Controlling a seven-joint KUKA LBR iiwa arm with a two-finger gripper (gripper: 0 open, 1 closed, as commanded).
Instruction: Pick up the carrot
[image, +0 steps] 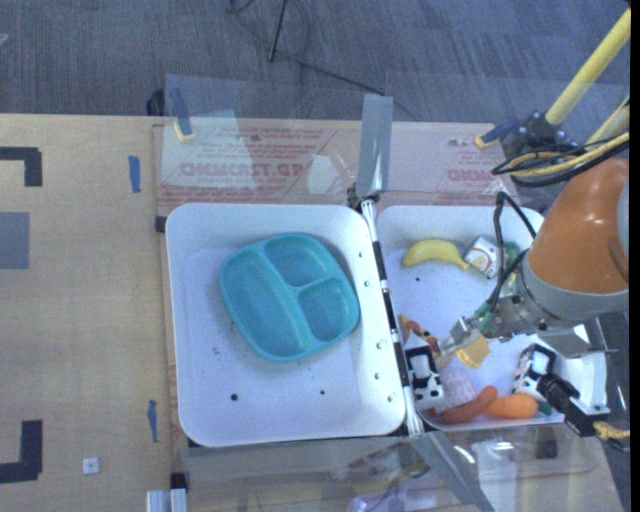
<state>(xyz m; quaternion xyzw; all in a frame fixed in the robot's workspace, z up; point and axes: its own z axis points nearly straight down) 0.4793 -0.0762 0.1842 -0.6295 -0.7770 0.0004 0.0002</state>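
Note:
The carrot (514, 405), orange with a green tip at its right end, lies along the front edge of the right bin (440, 290). My gripper (468, 340) hangs over the middle of that bin, up and to the left of the carrot and apart from it. A small yellow piece (476, 351) sits right at the gripper's tip; whether it is held is unclear. The arm's orange band (585, 235) hides the bin's right side.
A reddish sausage (464, 408) lies just left of the carrot, nearly touching it. A banana (436, 253) and a small carton (483, 257) are at the back of the bin. A black-and-white item (422, 368) sits by the divider. A blue sectioned plate (290, 295) lies in the left bin (200, 380).

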